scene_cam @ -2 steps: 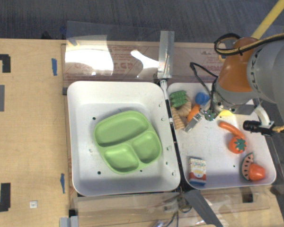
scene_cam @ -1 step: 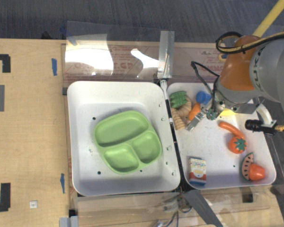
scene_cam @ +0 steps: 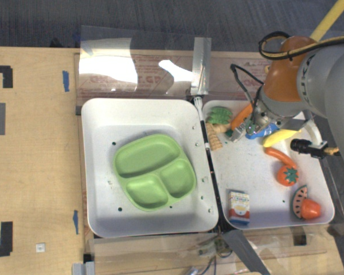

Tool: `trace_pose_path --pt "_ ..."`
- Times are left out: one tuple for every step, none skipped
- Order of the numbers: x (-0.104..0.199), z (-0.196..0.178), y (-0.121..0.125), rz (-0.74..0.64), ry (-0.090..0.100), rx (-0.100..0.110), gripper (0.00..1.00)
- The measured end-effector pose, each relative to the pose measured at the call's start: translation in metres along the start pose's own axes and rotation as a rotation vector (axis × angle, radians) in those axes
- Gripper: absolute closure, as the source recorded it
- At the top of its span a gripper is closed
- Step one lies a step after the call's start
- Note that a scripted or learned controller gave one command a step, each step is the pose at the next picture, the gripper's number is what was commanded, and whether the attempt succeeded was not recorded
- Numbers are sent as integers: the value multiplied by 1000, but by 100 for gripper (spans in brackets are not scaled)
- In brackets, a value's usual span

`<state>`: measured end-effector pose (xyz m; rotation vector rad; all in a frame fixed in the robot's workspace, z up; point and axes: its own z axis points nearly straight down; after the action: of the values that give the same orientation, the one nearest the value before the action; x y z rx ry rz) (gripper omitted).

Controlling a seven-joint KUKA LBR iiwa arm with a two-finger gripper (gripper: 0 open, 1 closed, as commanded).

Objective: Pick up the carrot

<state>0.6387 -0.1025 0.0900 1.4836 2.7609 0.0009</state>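
carrot [scene_cam: 241, 116]: 1 | bins: 2 | green plate [scene_cam: 154, 171]: 1 | gripper [scene_cam: 253, 124]: grip state unclear

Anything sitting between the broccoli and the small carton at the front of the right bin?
In the camera view, mostly bare white bin floor separates the broccoli from the carton.

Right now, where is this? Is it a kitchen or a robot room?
Most likely a robot lab, not a kitchen. A robot arm reaches over two white bins on a wooden bench, and the food, like the carrot and banana, looks like plastic toys beside a green plate.
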Motion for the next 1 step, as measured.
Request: trace_pose_path --pt "12 -109 34 174 -2 -7 100"
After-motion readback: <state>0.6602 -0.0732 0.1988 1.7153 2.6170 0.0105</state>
